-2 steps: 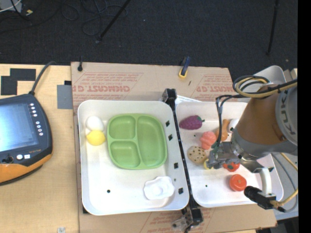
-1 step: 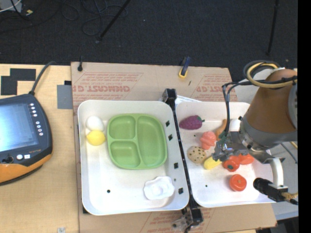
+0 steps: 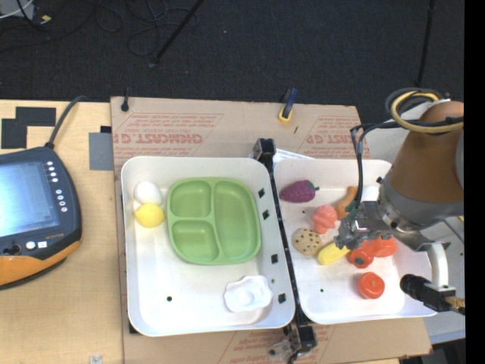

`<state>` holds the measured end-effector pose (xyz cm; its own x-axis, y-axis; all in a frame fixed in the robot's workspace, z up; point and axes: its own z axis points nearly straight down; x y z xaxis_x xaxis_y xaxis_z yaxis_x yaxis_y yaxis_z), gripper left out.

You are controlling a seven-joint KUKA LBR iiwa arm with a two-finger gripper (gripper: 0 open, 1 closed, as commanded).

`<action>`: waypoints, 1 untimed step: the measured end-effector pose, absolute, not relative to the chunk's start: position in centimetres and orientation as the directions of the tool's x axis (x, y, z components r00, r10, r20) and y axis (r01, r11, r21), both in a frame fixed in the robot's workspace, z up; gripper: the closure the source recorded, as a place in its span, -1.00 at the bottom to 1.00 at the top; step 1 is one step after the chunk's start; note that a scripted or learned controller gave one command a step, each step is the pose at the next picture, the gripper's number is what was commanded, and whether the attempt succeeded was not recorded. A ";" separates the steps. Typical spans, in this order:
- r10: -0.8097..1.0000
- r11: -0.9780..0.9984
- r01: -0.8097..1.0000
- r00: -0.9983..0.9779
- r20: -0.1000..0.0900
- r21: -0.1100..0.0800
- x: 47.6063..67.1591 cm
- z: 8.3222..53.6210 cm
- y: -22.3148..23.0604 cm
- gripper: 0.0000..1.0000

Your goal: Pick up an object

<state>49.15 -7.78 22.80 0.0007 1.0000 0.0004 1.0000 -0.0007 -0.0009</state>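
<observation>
While the tool point(image 3: 350, 237) hangs low in the right bin point(image 3: 402, 309) over a yellow toy point(image 3: 330, 255), its grip unreadable, no pick looks completed.

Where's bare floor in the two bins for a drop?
Left bin: front strip left of the white fried egg, below the green tray. Right bin: front-left corner below the cookie. Crowded around the tool amid the toy food.

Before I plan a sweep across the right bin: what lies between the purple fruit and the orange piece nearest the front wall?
In the camera view, between the purple fruit and the orange piece lie a pink piece and the claw.
</observation>
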 end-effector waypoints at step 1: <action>1.000 0.005 1.000 -0.005 0.002 -0.002 49.4 23.7 -2.1 1.00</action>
<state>49.39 -2.08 23.67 -0.0051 1.0000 0.0022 1.0000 0.0051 -0.0020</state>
